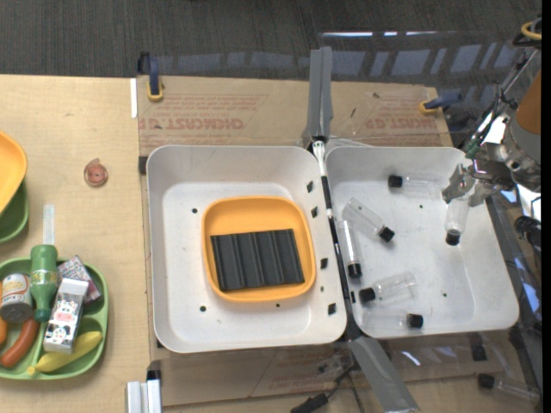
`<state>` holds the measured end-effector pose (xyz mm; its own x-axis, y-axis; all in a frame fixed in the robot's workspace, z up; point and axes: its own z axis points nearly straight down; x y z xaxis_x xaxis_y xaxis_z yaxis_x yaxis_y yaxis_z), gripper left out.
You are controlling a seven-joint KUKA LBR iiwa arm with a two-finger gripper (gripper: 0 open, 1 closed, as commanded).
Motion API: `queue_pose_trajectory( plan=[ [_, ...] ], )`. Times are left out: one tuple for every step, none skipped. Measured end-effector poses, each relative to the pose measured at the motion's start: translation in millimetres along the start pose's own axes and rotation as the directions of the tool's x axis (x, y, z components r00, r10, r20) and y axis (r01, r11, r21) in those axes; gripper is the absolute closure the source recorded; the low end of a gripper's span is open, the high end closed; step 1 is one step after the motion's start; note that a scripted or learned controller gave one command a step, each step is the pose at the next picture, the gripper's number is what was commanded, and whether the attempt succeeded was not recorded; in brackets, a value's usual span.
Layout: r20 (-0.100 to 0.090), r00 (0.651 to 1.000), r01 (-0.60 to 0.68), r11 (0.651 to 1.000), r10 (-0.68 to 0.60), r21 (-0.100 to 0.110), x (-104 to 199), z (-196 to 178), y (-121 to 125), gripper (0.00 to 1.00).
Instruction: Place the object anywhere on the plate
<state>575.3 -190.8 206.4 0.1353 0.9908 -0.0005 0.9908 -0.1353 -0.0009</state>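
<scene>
A clear tube point(454, 220) with a black cap hangs near-upright, cap end down, over the right bin point(508, 312), its upper end pinched between the fingers of the gripper point(466, 188). The arm point(527, 119) reaches in from the right edge. The orange plate point(258, 215) sits in the left bin point(172, 256), well apart.

The tool point(469, 189) seemingly holds a vial point(454, 220) over the right bin point(482, 317).
</scene>
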Motion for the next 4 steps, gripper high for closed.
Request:
queue_pose_trajectory(
  plan=[
    [0.002, 0.992, 0.124, 0.992, -0.124, 0.0, -11.8, -8.3, 46.7, 1.0],
    [0.002, 0.942, 0.336, 0.942, -0.336, -0.001, -10.2, -93.7, 86.3, 1.0],
    [0.003, 0.856, 0.517, 0.856, -0.517, -0.002, -19.7, -142.6, 87.5, 1.0],
    [0.003, 0.764, 0.645, 0.764, -0.645, -0.001, -19.4, -235.2, 87.7, 1.0]
  ],
)
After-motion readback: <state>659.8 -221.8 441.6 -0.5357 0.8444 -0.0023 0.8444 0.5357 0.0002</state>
